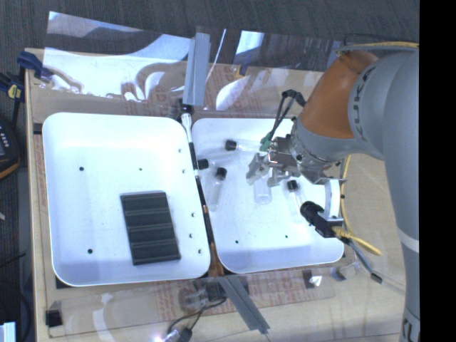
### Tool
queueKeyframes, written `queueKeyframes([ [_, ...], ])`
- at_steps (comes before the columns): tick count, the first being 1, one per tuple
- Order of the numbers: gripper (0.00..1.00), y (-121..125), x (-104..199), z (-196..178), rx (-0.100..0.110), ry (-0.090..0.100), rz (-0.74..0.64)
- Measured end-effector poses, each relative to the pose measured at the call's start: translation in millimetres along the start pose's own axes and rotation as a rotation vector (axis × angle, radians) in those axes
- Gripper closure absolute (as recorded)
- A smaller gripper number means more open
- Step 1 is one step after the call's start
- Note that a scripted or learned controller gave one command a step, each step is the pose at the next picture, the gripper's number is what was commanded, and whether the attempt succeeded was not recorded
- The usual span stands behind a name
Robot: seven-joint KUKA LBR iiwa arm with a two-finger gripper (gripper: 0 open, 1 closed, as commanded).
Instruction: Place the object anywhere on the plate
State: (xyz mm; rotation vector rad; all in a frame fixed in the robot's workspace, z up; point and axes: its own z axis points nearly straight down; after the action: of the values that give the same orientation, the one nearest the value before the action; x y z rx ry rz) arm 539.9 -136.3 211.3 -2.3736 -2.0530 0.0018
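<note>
Arm [363,112] reaches in over the right bin [242,251], wrist angled down toward the bin's middle. Gripper [262,171] sits low there, just above the floor.

Finger state: can't tell. The wrist hardware covers the tips at this slant, and a pale glare patch right under them muddies it further.

The object looks like a small clear vial [262,191] just below the gripper, roughly mid-bin, maybe touching the tips. It's near-transparent against white, so I can't confirm contact or whether it's between the fingers. Not calling it held.

Other small dark bits lie in the right bin: one [230,145] near the far edge, two [203,164] [221,172] close to the left wall.

Plate [149,226] is the dark ribbed slab in the left bin [64,137], toward the near edge, lying flat with bare floor all round it. Nothing on it.

My read: this is the pick stage, with the gripper low because the vial lies flat. The transfer isn't done. Next comes a lift clear of the divider between the bins, then a move across to the plate. The main risk is the clear vial slipping or rolling out.
</note>
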Motion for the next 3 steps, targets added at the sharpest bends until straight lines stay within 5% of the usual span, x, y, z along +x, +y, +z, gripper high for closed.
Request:
queueKeyframes([
  [1, 1.0, -10, 25, 118, -0.01, -0.011, 0.521],
  [2, 1.0, 27, 37, 118, -0.005, -0.004, 0.724],
  [3, 1.0, 94, 55, 119, -0.002, -0.002, 0.937],
])
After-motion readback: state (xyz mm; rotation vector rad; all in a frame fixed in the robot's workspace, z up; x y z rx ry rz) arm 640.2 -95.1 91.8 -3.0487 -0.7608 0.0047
